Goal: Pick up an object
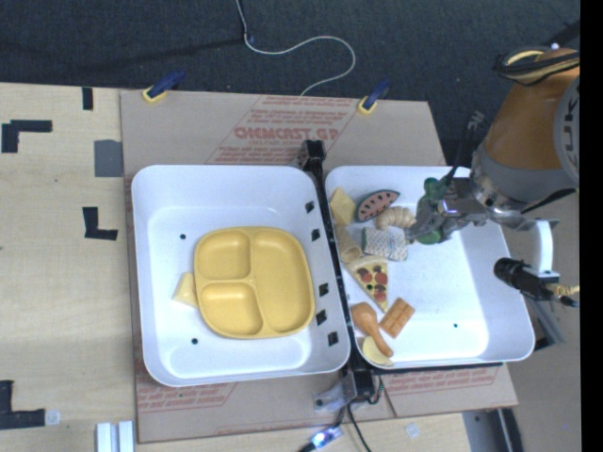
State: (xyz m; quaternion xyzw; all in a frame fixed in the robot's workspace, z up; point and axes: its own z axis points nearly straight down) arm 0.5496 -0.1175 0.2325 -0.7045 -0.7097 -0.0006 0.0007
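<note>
- Camera view: my gripper [431,217] hung over the upper left part of the right bin [471,332], near the heap of play food along that bin's left wall. Whether my fingers were released or clenched I could not tell; they were a dark green tangle from that height, and I saw nothing plainly held between them.
- Just to their left lay a grey speckled block [385,244], which I judged the likeliest thing to pick, since it lay closest. Beside it were a pale knobbly piece [396,217] and a watermelon slice [378,202] (all crowded, some touching).
- To do the step well, I judged I should come straight down over a single piece, with one finger on each side of it and clear of its neighbours, and close only once low enough to catch its sides. The grey block looked flat and low, so a shallow descent would likely skid off its top.
- Farther down the same wall lay a pizza slice [372,279], an orange stick [396,316] and a tan spoon-shaped piece [367,320], better spaced (an easier second choice, perhaps).
- The left bin [160,205] held a yellow divided plate [254,282] with a pale wedge [184,290] tucked at its left edge, well apart from me.
</note>
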